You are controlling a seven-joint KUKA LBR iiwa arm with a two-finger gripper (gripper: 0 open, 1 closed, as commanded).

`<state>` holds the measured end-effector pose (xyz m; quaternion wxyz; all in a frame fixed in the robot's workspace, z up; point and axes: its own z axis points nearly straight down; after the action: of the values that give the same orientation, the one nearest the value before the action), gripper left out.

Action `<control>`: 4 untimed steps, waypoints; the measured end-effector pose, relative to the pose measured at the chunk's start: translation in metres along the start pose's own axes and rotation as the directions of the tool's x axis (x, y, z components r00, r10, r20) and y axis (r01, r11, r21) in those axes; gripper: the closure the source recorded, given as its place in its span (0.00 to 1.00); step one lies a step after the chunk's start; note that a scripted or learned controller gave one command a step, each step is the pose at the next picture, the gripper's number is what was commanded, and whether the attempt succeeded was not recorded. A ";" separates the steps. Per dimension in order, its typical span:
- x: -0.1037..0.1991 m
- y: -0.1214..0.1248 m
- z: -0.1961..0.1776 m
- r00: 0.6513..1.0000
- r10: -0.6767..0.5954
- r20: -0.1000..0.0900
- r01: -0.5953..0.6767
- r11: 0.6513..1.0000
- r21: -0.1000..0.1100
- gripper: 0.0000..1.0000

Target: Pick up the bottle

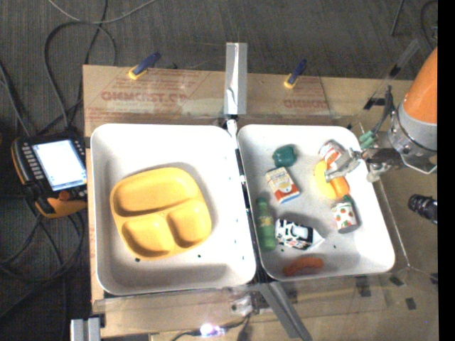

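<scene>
Left bin (103, 212): one yellow tray (162, 209) with three compartments. Right bin (377, 254): green bottle (265, 224) lying along the left wall, just beside a black-and-white carton (294, 234); orange-and-white carton (282, 185), teal item (284, 155), red item (304, 265), small red-and-green box (345, 215), and an orange-yellow item (334, 182) near the right side. Gripper (343, 163) sits over the orange-yellow item, well apart from the bottle; whether its fingers are apart or together cannot be told.
</scene>
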<state>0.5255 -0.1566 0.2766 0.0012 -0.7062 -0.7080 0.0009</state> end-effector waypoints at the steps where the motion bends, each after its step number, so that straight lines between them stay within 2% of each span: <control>1: 0.055 0.052 0.132 0.992 0.123 0.000 -0.123 0.992 0.002 0.00; 2: 0.043 0.143 0.164 0.998 0.064 0.002 -0.064 0.998 0.000 0.00; 3: -0.009 0.138 0.110 0.999 0.054 0.003 -0.054 0.999 -0.001 0.00; 4: 0.053 0.146 0.187 1.000 0.008 0.005 -0.008 1.000 -0.011 0.00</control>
<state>0.6710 -0.1031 0.0896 -0.0047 -0.7092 -0.7050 -0.0012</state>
